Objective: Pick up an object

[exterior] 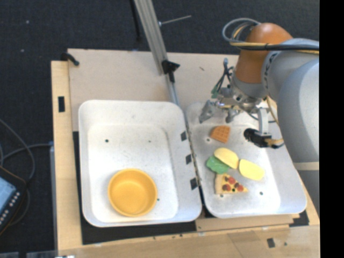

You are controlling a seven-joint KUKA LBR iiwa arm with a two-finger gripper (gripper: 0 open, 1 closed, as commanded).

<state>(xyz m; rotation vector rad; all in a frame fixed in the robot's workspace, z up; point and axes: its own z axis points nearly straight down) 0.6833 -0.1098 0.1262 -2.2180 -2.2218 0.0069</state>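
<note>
In the right bin lie several toy foods. An orange waffle piece sits near the bin's far end. Closer to me are a yellow oval resting on a green leaf shape, a second yellow oval and a pizza slice. My gripper hangs over the bin's far left corner, just beyond the waffle piece. Its fingers are spread open with nothing between them.
A yellow bowl stands in the near part of the left bin. A slanted metal rail comes down to the gap between the bins, just left of the gripper. The grey arm covers the right bin's far right side.
</note>
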